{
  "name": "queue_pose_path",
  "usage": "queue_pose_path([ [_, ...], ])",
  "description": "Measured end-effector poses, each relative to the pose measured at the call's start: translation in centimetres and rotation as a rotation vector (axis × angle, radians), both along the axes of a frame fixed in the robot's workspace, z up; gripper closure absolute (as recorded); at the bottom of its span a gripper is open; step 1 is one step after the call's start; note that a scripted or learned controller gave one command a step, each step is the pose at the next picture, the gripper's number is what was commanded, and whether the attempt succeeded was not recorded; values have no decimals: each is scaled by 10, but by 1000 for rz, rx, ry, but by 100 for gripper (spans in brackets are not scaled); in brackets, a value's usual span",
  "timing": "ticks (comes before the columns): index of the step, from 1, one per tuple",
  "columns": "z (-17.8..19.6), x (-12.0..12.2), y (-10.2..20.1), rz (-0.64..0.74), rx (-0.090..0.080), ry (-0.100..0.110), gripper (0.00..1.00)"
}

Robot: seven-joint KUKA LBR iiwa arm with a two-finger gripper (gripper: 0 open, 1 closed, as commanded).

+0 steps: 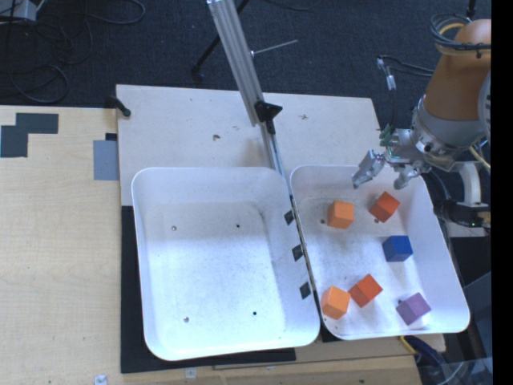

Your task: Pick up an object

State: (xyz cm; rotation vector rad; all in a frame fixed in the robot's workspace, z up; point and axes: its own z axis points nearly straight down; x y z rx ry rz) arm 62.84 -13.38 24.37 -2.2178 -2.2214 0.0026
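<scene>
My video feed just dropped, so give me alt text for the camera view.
The tool, open and holding nothing, hangs over the far end of the right bin, just above a red-orange block. That bin also holds two orange blocks, another red-orange block, a blue block and a purple block. The left bin sits beside it.

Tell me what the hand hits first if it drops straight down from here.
Most likely the red-orange cube, which sits just below the hand in the right bin. Depth is unclear from one slanted view, so it could land on bare floor beside the cube instead.
</scene>
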Motion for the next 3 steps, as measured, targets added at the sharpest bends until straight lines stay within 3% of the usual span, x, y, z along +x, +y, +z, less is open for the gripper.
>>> queue_pose_path([
  [1, 129, -59, 29, 1, -1, -10, 0],
  [2, 29, -37, 94, 3, 2, 8, 0],
  [3, -59, -6, 52, -4, -1, 7, 0],
])
